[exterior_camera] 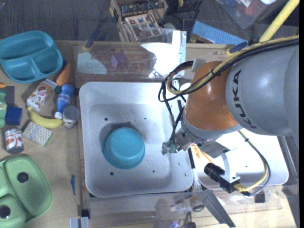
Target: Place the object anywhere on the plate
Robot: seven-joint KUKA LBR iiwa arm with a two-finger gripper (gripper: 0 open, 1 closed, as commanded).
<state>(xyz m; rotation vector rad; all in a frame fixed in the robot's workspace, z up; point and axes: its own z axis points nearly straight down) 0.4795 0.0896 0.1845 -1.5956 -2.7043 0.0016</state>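
A round blue plate [124, 147] sits in the left white bin [95, 103], toward its front. My gripper [170, 146] hangs under the orange-banded wrist at the left bin's right wall, a little to the right of the plate and apart from it. A small greenish bit shows at its tip; I cannot tell what it is. The arm covers most of the right bin [280, 175]. A sliver of something orange [196, 152] peeks out below the wrist, just inside the right bin.
Left of the bins lie a teal divided tray [29, 55], a banana [43, 119], a blue-and-white bottle [63, 99], a small can [71, 115] and green trays [21, 189]. A wooden board [118, 61] stands behind the left bin.
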